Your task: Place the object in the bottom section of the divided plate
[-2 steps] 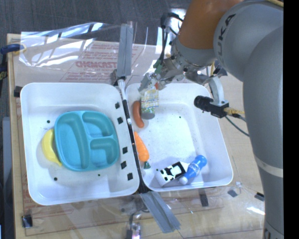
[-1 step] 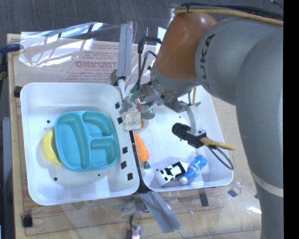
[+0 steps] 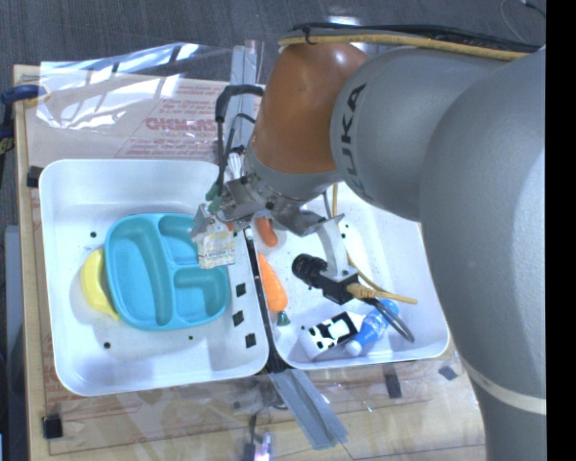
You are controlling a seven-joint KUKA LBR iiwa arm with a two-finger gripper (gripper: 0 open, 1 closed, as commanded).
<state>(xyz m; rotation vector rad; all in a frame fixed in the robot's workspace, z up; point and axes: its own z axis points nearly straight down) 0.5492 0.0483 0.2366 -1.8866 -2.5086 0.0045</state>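
Note:
A blue divided plate (image 3: pixel 158 279) lies in the left bin (image 3: pixel 67 200), with one long section on its left and two smaller ones on its right. My gripper (image 3: pixel 214 224) hangs over the plate's right rim, close to the divider between the bins. It is shut on a small pale tan packet (image 3: pixel 214 249), which dangles below the fingers, over the rim about where the ridge between the two smaller sections meets it. The arm's orange band and grey body hide the back of the right bin.
A yellow thing (image 3: pixel 92 282) pokes out from under the plate's left side. The right bin (image 3: pixel 432 339) holds an orange carrot (image 3: pixel 274 284) by the divider, a black-and-white toy (image 3: pixel 328 332), a blue bottle (image 3: pixel 374 327) and a yellow stick (image 3: pixel 384 296).

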